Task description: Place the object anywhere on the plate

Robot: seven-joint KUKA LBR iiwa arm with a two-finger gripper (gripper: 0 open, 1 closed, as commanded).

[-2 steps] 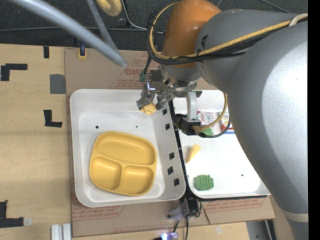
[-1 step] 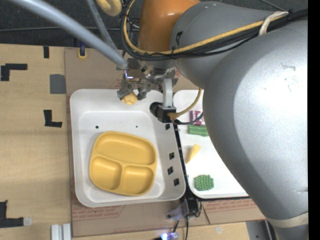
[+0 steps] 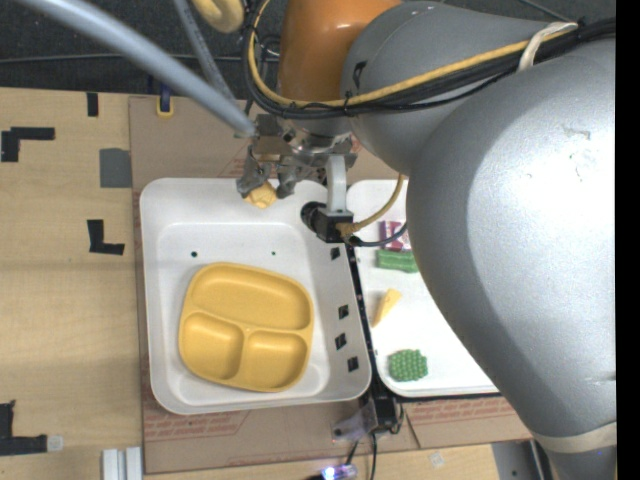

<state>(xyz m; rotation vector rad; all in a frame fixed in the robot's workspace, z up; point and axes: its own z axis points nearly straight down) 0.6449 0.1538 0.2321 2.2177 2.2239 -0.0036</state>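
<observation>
From the overhead camera, the grey arm's two-finger gripper (image 3: 266, 180) hangs over the far rim of the left shallow white bin (image 3: 160, 268), its fingers closed around a small pale-yellow object (image 3: 262, 197) that shows between the tips. That grip carries the piece above the bin. The yellow plastic plate with 3 compartments (image 3: 245, 325) lies nearer in the same bin, well apart from the object. The right bin (image 3: 455, 381) keeps a green bumpy piece (image 3: 407, 365) and a yellow wedge (image 3: 386, 304).
</observation>
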